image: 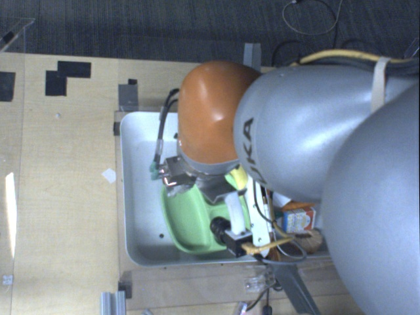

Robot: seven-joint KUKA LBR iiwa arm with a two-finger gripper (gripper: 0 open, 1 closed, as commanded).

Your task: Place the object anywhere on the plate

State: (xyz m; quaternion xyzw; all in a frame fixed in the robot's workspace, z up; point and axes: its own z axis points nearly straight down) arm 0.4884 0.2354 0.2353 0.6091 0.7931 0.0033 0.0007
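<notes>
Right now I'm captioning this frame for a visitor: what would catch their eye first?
The huge grey arm with its orange band covers the right half of the view. Under the wrist, a light green plate lies in the white bin. An orange box peeks out beside the arm.

The arm (289, 136) blocks most of the green plate (187, 222), the gripper sits buried beneath its orange band (207, 113), the orange box (298, 216) half covered
</notes>
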